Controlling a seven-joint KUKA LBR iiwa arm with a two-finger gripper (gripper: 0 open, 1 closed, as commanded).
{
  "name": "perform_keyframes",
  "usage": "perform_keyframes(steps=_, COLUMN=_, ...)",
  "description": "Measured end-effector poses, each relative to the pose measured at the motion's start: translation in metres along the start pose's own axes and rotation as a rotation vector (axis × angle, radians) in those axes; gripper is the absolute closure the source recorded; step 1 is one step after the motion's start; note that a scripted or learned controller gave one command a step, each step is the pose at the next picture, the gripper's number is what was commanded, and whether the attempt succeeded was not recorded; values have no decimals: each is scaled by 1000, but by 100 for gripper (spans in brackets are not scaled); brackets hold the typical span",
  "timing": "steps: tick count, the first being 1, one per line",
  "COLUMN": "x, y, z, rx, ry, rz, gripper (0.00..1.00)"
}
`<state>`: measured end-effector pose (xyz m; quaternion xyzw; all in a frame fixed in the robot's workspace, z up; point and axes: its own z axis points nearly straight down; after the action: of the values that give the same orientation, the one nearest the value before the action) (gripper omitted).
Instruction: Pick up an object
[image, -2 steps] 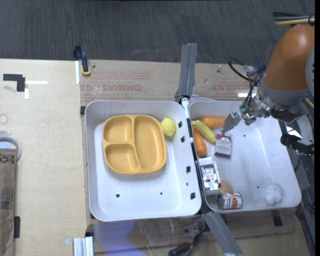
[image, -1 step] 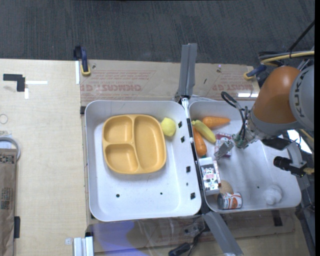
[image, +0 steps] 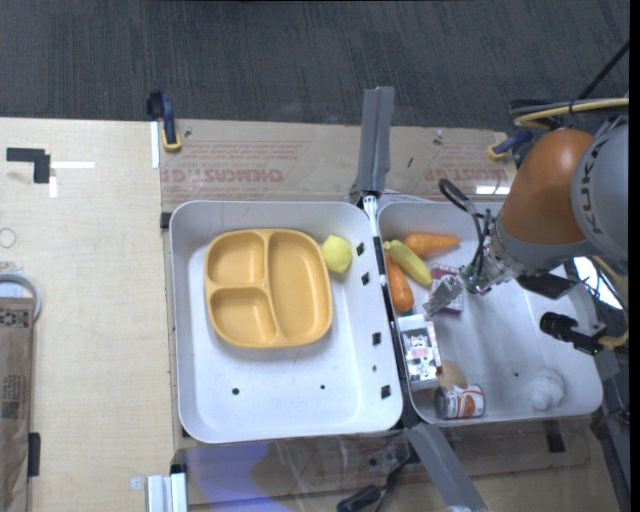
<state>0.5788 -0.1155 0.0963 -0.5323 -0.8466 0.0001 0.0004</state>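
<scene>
The arm reaches in from the right over the right bin (image: 520, 385), its orange-banded wrist above the bin's upper right part and the gripper (image: 447, 296) lowered to the bin's left-centre. Whether the jaws are open or closed cannot be told; the metal parts there are too small and cluttered to read, and nothing is plainly seen between them. Candidate objects lie in a cluster along the right bin's left wall: a yellow banana (image: 409, 261) lying on a slant from upper left to lower right, an orange carrot (image: 431, 242) lying near level just above it, and a second carrot (image: 400, 290) running roughly up and down beside the wall. All three sit to the left of and slightly above the jaws, close by. A small printed box (image: 421, 352) lies below the jaws and a small can (image: 461, 402) lies on its side further down. The left bin (image: 290, 400) holds a yellow divided plate (image: 268, 288) and a lemon (image: 338, 254) touching its upper right rim. Judged: no pick is confirmed; the nearest target is the banana or the upright carrot, calling for a short shift left.
</scene>
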Motion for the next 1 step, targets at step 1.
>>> perform_keyframes(steps=1, x=-1, y=-1, z=-9, rx=1, ry=1, rz=4, gripper=100)
